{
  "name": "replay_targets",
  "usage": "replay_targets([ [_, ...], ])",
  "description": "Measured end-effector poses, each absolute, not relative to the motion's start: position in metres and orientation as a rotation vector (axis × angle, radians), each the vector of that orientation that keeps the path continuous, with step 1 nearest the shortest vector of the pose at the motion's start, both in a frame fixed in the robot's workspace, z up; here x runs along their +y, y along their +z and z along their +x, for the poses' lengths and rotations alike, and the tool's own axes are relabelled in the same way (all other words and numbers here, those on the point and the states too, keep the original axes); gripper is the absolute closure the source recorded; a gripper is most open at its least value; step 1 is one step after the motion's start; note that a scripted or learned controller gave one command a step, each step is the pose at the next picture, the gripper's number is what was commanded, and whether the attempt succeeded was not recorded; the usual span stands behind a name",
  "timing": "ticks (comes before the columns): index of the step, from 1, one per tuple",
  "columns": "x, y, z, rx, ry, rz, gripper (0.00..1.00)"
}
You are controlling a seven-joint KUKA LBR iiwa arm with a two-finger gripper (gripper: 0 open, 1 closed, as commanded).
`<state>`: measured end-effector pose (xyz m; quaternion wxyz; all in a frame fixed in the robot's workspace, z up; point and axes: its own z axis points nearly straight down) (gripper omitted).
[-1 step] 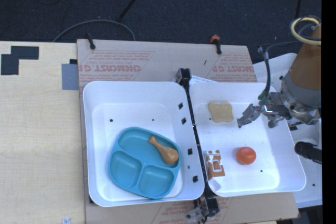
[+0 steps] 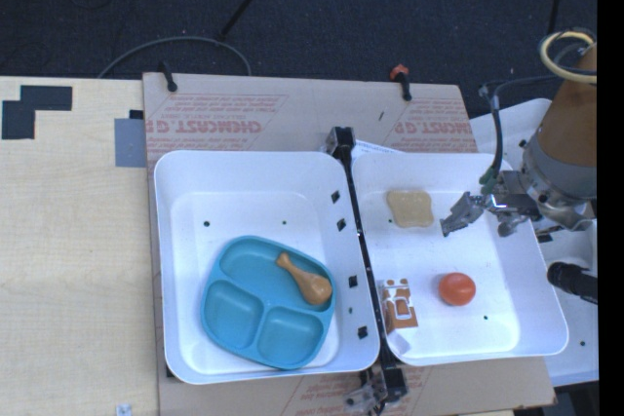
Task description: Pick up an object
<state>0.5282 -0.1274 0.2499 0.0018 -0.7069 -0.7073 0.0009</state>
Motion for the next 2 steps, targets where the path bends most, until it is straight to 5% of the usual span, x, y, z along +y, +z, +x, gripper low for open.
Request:
replay_targets([
  [2, -0.124, 0.141, 0.525, -2.215, 0.008, -2.216, 0.0],
])
